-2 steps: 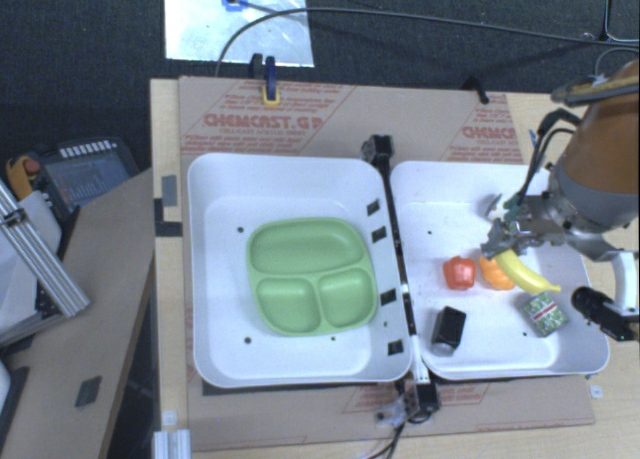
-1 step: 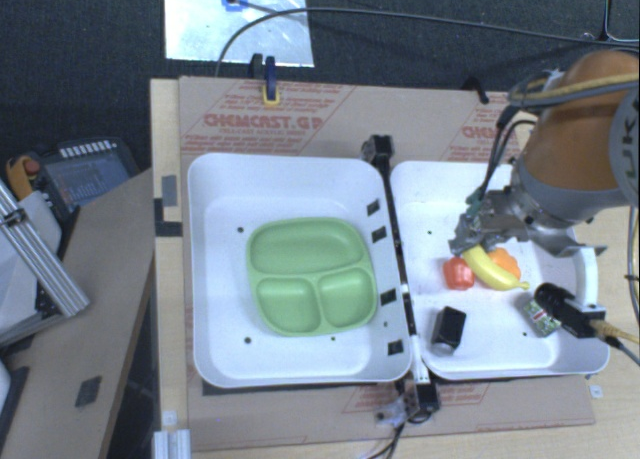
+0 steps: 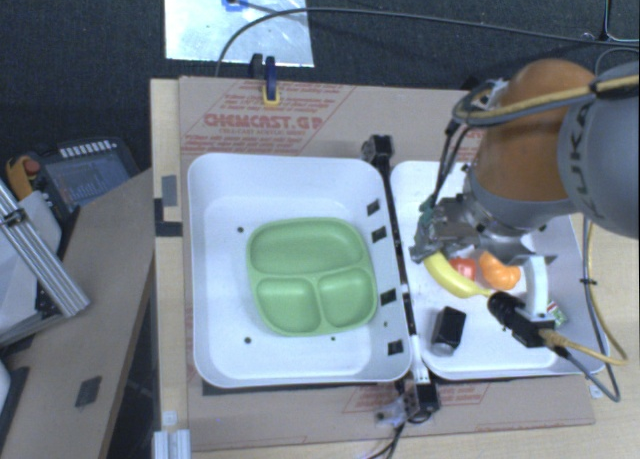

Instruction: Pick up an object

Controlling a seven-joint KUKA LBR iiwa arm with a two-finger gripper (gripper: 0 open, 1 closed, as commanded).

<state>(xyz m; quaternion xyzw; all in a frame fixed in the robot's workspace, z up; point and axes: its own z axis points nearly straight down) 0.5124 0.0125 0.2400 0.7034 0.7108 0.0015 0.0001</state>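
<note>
Grey arm [image 3: 540, 147] hides much of right bin [image 3: 480, 352], claw [image 3: 440, 232] over banana [image 3: 450, 275], claw's state unclear

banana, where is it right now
The banana lies in the right bin, near its left wall, just below the claw, with an orange piece to its right and a black block below it.
</note>
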